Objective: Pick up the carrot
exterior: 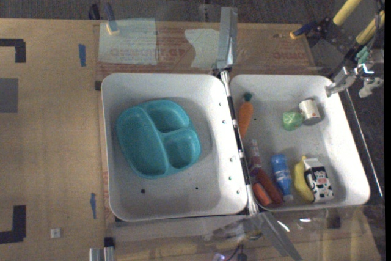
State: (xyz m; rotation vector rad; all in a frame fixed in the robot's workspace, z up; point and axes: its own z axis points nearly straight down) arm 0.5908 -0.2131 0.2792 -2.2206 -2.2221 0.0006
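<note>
The carrot (245, 117), orange with a small green top, lies lengthwise at the left wall of the right bin (342, 150), its top pointing to the far side. My gripper (349, 74) hovers at the far right corner of that bin, over the rim and well to the right of the carrot. Nothing can be seen held in it.
The right bin also holds a green item (292, 120) beside a small tin (310, 111), a blue bottle (281, 173), a banana (299, 179), a cow-print carton (319, 184) and a sausage (267, 188). A teal divided plate (157, 137) sits in the left bin (122, 192).
</note>
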